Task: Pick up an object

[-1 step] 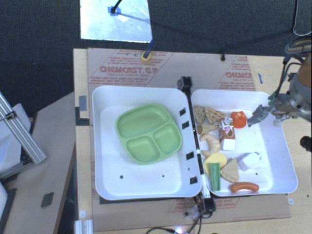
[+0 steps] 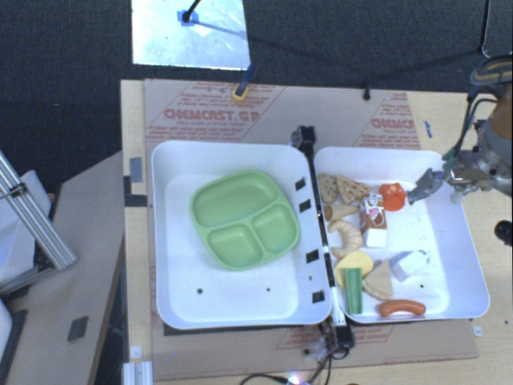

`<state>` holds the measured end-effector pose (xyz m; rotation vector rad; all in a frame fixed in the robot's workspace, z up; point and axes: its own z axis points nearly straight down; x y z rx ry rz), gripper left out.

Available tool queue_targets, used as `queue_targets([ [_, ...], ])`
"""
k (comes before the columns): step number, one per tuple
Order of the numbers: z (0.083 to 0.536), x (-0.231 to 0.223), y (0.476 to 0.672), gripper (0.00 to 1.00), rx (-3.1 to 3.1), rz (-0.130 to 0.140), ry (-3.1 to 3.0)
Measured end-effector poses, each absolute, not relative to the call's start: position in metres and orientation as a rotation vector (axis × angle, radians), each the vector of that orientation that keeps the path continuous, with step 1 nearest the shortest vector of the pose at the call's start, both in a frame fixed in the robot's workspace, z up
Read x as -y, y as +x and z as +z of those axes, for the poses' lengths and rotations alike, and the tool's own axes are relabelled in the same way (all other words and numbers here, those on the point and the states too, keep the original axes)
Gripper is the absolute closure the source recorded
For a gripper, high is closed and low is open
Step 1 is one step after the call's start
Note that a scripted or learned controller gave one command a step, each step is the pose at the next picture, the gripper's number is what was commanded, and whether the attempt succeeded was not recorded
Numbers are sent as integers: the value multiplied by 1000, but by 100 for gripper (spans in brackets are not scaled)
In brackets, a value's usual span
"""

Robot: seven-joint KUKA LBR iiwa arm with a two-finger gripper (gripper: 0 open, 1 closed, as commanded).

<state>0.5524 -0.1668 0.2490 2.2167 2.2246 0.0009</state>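
The right bin (image 2: 465,271) holds several toy foods: a red tomato (image 2: 393,196), crackers (image 2: 341,189), a croissant (image 2: 348,233), a small carton (image 2: 374,215), a yellow slice (image 2: 358,261), a green stick (image 2: 353,289), a white block (image 2: 409,263) and a sausage (image 2: 402,308). My gripper (image 2: 424,186) hangs over the bin's upper right part, just right of the tomato. Its fingers point left and down, and nothing shows between them.
The left bin (image 2: 172,295) holds a green divided plate (image 2: 244,219). A black divider (image 2: 315,223) separates the two bins. The arm (image 2: 489,155) enters from the right. A metal rail (image 2: 32,223) lies off the bench at the left.
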Motion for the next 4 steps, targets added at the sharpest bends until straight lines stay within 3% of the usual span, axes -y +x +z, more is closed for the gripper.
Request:
queue_targets([
  [2,132,161,553,0,-2225,-3,2223],
  [3,108,161,558,0,-2219,15,2208],
  [4,119,160,560,100,-2217,22,2205],
])
